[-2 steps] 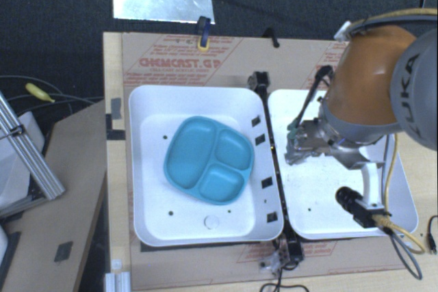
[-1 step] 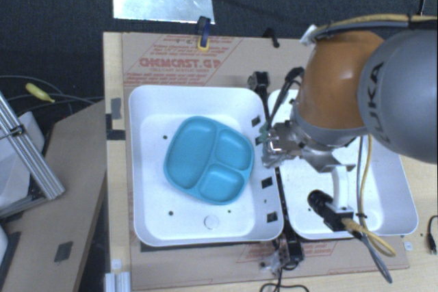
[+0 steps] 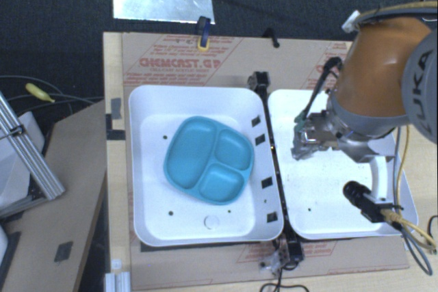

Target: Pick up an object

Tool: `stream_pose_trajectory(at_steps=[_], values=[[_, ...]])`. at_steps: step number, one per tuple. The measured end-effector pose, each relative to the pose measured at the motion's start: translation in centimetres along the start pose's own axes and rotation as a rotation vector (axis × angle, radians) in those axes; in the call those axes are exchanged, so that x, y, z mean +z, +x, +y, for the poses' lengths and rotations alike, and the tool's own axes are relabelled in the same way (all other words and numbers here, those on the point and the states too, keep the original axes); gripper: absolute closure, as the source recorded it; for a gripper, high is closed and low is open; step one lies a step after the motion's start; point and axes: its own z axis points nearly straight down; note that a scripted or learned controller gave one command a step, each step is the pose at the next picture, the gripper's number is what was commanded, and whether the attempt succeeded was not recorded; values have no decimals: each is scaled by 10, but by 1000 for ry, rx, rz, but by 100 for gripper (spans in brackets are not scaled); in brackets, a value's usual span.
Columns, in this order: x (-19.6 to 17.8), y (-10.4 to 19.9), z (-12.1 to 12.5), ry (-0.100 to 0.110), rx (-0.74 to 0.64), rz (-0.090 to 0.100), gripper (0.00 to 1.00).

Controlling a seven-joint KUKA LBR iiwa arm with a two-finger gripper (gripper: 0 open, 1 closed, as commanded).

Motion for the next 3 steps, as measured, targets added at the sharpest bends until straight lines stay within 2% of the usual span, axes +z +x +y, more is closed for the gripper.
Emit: stream_pose_trajectory(at_steps=[1, 2, 3], values=[[-32, 81, -1, 2, -14, 4, 100], [-160, 24, 1, -12, 1, 3, 100], [-15, 21, -2, 16, -2, 0, 100]])
